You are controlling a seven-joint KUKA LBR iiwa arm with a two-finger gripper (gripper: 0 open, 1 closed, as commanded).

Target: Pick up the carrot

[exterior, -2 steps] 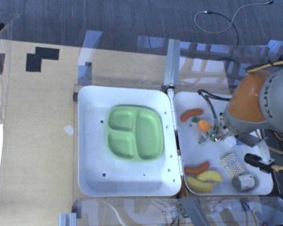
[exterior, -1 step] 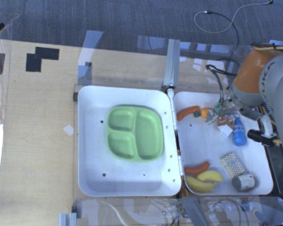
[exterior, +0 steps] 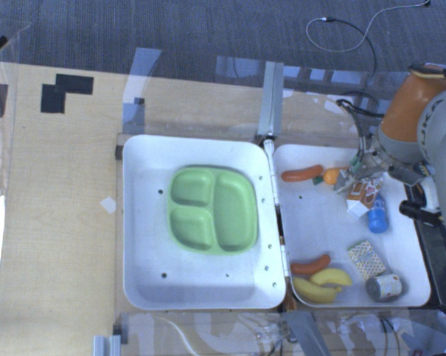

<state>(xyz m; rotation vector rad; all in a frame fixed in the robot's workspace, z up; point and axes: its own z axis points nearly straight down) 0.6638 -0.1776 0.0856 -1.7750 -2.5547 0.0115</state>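
The carrot (exterior: 331, 176) is a short, stubby orange piece with a small green end toward the left, smooth and glossy like moulded plastic. It lies near the back wall of the right bin (exterior: 309, 227), just right of a long red-orange sausage (exterior: 301, 172) with rounded ends.

The gripper (exterior: 356, 175) hangs just to the right of the carrot, at the end of the grey arm (exterior: 432, 131) with its rounded orange band; whether the fingers are spread or pinched together cannot be told from this angle.

Both bins are shallow white trays with rounded corners and a matte sheen. The left bin (exterior: 143, 222) holds a soft-cornered green plate (exterior: 210, 210) divided into 3 compartments.

In the right bin, a small brown and white carton (exterior: 362, 197) sits under the gripper, with a blue rounded object (exterior: 378, 218) just beside it. Toward the front lie a packet with a fine checkered pattern (exterior: 365, 259), a grey metallic can (exterior: 384, 286) on its side, 2 curved yellow bananas (exterior: 323, 284) and a second dark red sausage (exterior: 310, 265) touching them.
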